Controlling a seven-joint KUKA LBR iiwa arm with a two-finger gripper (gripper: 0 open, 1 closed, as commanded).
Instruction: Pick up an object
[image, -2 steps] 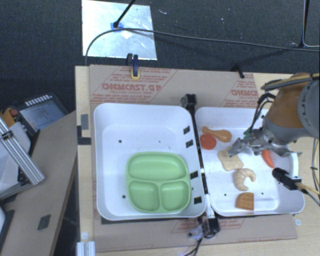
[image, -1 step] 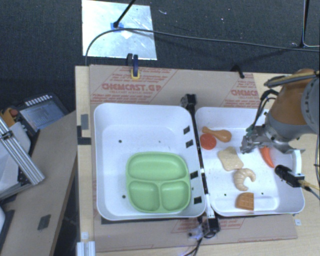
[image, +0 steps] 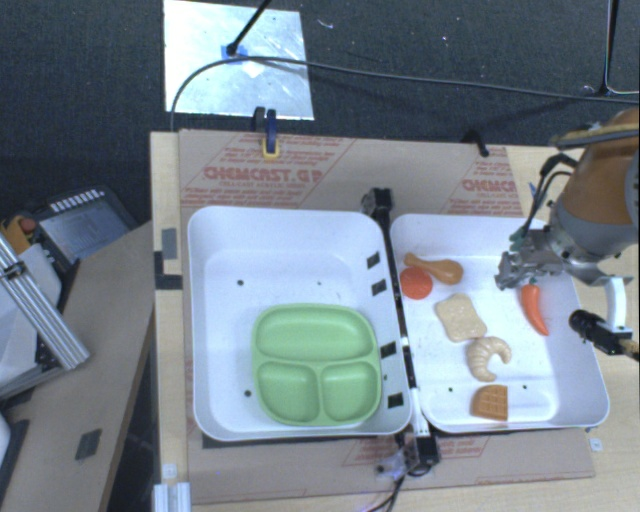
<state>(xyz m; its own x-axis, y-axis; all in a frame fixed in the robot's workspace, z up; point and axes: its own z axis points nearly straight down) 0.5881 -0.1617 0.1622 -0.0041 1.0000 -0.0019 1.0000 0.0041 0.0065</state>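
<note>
The grey arm with its orange band reaches over the right-hand shallow white bin (image: 590, 400), and its two-finger metal gripper (image: 520, 268) hangs at that bin's upper right. Just below and right of the gripper, near the bin's right wall, lies a small orange-red plastic carrot or chilli (image: 536, 308), its upper end just beside the gripper; whether it is pinched cannot be made out. Toward the bin's left wall lie a tan plastic drumstick (image: 437, 267) and a round red tomato-like piece (image: 416, 284). Near the bin's middle sit a pale beige cracker-shaped slab (image: 460, 317) and a cream croissant (image: 489, 355), with an orange waffle-like wedge (image: 490, 402) near its front wall.
</note>
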